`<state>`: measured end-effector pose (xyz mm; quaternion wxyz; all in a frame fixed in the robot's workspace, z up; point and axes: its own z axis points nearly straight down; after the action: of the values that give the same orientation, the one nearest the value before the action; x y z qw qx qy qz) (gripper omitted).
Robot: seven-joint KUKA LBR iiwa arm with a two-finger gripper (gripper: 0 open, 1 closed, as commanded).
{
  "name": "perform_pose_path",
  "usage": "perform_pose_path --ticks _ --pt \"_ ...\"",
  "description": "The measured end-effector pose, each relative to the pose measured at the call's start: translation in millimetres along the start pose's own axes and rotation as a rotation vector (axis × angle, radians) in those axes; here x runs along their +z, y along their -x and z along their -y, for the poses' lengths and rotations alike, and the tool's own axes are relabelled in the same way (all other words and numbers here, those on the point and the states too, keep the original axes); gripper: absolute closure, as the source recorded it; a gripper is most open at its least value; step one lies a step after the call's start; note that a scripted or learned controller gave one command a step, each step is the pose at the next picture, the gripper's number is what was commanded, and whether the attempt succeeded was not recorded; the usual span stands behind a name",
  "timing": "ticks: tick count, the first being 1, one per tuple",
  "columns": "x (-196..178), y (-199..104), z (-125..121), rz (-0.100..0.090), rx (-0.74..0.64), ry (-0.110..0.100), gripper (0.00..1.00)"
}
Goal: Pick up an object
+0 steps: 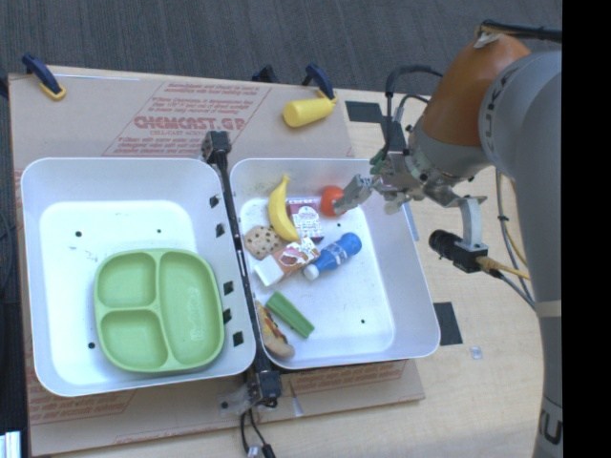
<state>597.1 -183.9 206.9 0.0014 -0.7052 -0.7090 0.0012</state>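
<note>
The right bin (406, 284) holds a heap of small objects. A banana (279, 208) lies at its back left, with a round cookie (258, 242) beside it. A red ball-like object (330, 199) sits at the back, touching a red and white packet (305, 221). A blue and white bottle (334, 254) lies tilted in the middle. A green block (289, 315) and a hot-dog-like toy (274, 337) lie near the front left corner. My gripper (356, 192) hangs low over the bin's back right, just right of the red object, tilted toward it.
The left bin (57, 189) holds a green divided plate (158, 309). A yellow object (307, 111) lies on the cardboard behind the bins. A black clamp (216, 145) sits where the two bins meet. The arm's orange band (473, 74) and cables crowd the right side.
</note>
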Motion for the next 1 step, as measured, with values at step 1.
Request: perform_pose_path --ticks 1 --pt "97.8 -2.5 26.5 0.000 0.001 0.003 0.00"
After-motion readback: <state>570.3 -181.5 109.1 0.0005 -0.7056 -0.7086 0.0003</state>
